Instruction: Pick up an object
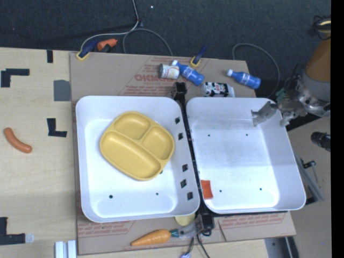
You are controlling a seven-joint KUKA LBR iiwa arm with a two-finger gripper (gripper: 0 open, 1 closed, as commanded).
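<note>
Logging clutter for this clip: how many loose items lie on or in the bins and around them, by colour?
Yellow: 1, the divided plate in the left bin.
Orange: 3, the small block in the right bin, the carrot, the sausage.
Blue: 2, the bottles.
Total: 6.

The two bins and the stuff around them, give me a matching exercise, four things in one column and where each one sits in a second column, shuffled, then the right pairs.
Things:
1. yellow divided plate
2. small orange block
3. toy carrot
4. toy sausage

Places:
A. on the bench, far left of both bins
B. inside the left bin
C. on the cardboard below the left bin's near edge
D. inside the right bin, near its lower left corner

Pairs: 1-B, 2-D, 3-C, 4-A
</note>
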